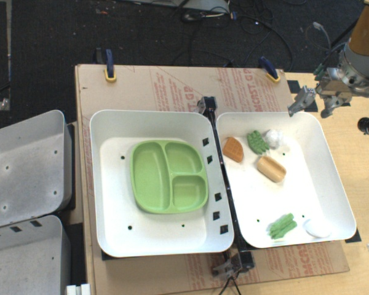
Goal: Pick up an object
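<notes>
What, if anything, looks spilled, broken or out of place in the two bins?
Nothing stands out. The green divided tray lies flat in the left bin; the food pieces sit apart in the right bin, and the hand hovers above its far corner.

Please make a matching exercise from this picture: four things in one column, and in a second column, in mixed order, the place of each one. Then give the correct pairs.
Things:
1. light green plastic plate with three compartments
2. tan rounded bread-roll toy
3. orange wedge-shaped toy
4. flat white round disc

Places:
A. near corner of the right white bin
B. middle of the left white bin
C. right bin, close to the divider between the bins
D. centre of the right bin, below a dark green leafy toy

Pairs: 1-B, 2-D, 3-C, 4-A
</notes>
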Motion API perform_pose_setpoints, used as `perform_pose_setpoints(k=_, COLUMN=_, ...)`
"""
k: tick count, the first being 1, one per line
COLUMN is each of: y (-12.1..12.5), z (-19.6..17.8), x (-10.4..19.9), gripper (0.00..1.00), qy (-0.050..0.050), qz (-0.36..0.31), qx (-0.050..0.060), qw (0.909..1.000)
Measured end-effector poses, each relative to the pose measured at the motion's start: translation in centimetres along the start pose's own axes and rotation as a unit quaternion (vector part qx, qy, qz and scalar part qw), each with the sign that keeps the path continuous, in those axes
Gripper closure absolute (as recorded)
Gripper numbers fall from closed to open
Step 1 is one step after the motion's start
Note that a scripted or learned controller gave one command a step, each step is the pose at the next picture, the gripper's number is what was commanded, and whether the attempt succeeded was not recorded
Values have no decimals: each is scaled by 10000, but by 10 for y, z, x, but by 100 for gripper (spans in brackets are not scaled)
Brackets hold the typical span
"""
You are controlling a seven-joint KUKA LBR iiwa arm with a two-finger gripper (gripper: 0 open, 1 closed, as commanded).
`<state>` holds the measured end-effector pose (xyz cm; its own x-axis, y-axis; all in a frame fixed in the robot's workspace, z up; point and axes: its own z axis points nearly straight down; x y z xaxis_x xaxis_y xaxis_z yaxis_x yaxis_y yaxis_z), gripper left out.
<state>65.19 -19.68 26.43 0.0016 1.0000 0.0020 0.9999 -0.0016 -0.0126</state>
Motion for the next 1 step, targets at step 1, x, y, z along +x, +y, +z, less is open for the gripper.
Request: perform_pose_setpoints(k=1, y=2, z=-9, x=1, gripper=0, qy=-13, qz=-15, qx=-65, qw=10000)
